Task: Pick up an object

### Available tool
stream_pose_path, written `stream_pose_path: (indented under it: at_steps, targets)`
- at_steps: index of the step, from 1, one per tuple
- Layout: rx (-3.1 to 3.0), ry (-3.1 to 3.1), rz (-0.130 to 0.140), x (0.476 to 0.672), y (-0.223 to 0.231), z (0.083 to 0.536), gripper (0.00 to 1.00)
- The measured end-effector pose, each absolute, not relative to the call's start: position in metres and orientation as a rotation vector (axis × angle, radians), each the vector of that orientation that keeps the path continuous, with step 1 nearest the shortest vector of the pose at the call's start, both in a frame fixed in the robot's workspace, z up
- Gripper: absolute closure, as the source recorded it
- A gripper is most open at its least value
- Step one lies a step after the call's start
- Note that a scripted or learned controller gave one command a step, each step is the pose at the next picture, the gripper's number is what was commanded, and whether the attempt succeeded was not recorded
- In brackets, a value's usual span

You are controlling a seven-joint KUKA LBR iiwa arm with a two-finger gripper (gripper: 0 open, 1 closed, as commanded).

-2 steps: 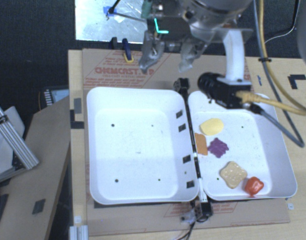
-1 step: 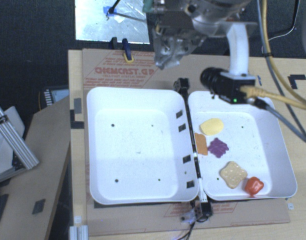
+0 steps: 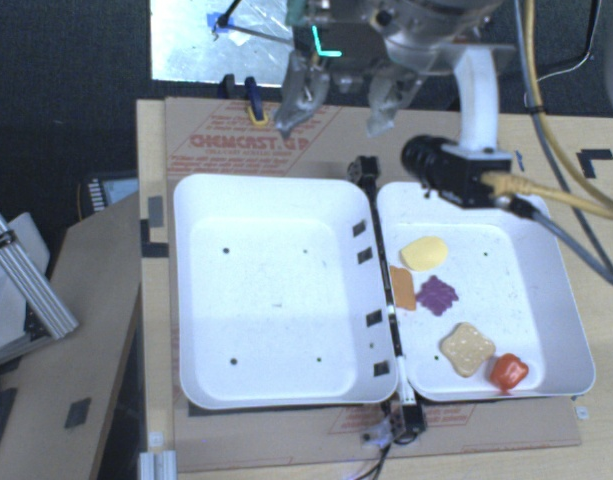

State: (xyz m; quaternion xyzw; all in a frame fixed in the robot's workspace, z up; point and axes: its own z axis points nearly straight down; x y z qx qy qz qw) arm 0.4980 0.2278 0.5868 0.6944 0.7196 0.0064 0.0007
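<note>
Two shallow white bins sit side by side on the bench. The left bin [image 3: 271, 288] holds no object that can be made out; a few dark specks mark its floor. The right bin [image 3: 546, 268] holds five small objects, all grouped in its lower left part.

Risks, in my judgement. The gripper [image 3: 336, 103] hangs high above the rear edge of the bins, over the cardboard sheet [image 3: 246, 140], well apart from every object. Its two fingers stand spread, with nothing between them. Any pick calls for a long move forward and down into the right bin, and a small aiming error could bring the fingers down on bare floor. The objects look flat and low, so the fingers may slide over one rather than close on it. The orange piece [image 3: 402, 288] lies just beside the hinge strip [image 3: 378, 278] between the bins, and the fingers could strike that strip.

Contents of the right bin, left to right: the orange piece at the inner wall; a yellow piece [image 3: 424, 252] behind it; a purple piece [image 3: 437, 295] just beside the orange one; a tan biscuit-shaped piece [image 3: 467, 348] nearer the front; a red piece [image 3: 508, 371] just beside it, near the front rim. Whether the last two touch I cannot tell.
</note>
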Motion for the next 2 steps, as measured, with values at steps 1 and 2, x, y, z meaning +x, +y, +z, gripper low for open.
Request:
stream_pose_path:
  at_steps: [1, 2]
  targets:
    - [2.176, 2.263, 0.025, 0.4980, 0.2281, 0.5984, 1.00]
    - [2.175, 2.265, 0.024, 0.4980, 0.2281, 0.5979, 0.00]
